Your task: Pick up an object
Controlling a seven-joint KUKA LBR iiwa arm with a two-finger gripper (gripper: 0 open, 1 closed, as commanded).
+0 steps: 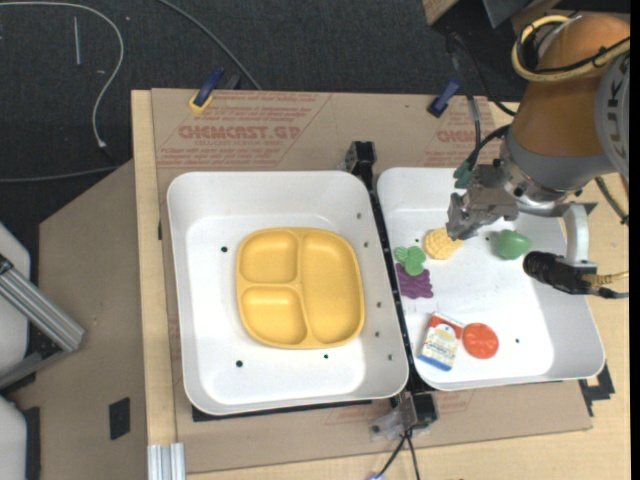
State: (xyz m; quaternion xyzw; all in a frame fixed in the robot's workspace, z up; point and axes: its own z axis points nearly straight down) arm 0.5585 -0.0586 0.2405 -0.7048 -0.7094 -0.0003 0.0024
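I have the end effector (pixel 462 224) low over the right bin (pixel 560 363), its tip right at the upper right edge of a small round tan cookie-like piece (pixel 440 244). From this slanted view I cannot tell how far it is open, or whether it has hold of anything; nothing shows clearly between its parts. The tan piece lies in the upper left part of that bin, so it sits just down and to the left of the tip, touching or nearly so. It is roughly round, so I see no long axis to line up with. A green piece (pixel 512 243) lies just to the right of the tip, and a green leaf shape (pixel 410 261) and purple piece (pixel 416 283) lie further left, near the bin wall. I judge the tan piece the likeliest target.
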